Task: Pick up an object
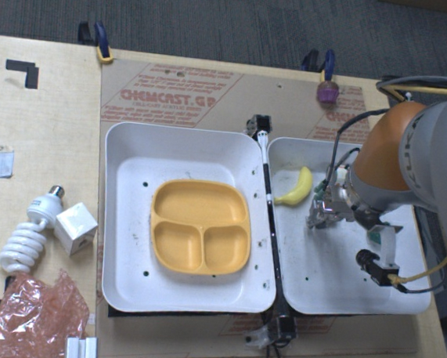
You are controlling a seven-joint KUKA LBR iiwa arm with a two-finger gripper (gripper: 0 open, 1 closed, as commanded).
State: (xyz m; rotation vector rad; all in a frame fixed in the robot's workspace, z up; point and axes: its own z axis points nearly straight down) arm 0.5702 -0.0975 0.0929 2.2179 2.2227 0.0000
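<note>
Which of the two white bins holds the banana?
The right bin, under the gripper; the banana lies in its upper left corner. The left bin holds a yellow tray.

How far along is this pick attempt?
Nothing is lifted yet. The banana lies in the right bin near its top-left corner. The tool sits low in that bin, just right of the banana, so the approach is under way. Grasping and lifting remain.
</note>
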